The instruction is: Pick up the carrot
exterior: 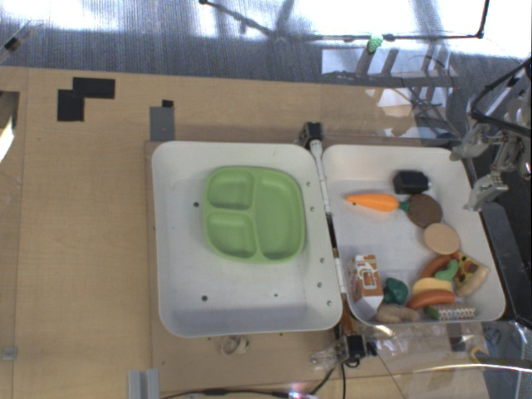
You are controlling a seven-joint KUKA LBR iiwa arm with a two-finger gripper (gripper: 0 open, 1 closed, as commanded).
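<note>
The carrot [373, 201] is orange with a green end. It lies flat near the right bin's [496, 306] top edge. I cannot tell the gripper's [490, 185] state.

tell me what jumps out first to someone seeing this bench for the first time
The green divided plate catches the eye first, lying alone in the left bin. Next is the orange carrot lying on its side near the top of the right bin, apart from the jumble of toy food heaped toward that bin's lower corner. The gripper hangs at the right bin's right edge, away from the carrot.
</note>
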